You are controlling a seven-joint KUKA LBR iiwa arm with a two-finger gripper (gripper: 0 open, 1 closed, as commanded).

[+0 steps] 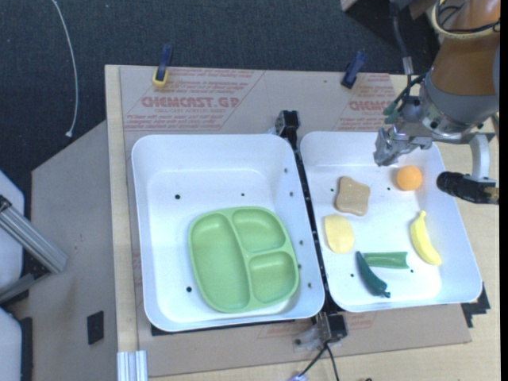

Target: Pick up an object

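One green plate (pixel 242 256), one banana (pixel 425 240), one orange (pixel 409 178).

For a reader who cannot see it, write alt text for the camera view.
A gripper hovers over the right bin, which holds an orange, bread, banana and green pepper. The left bin holds a green tray.

Two white bins (pixel 151 173) lie side by side. The left one holds one green divided plate (pixel 242 258). The right one holds five food items: one orange (pixel 409 178), one banana (pixel 425 241), one bread slice (pixel 352 196), one yellow piece (pixel 339 234), one green pepper (pixel 376 268).
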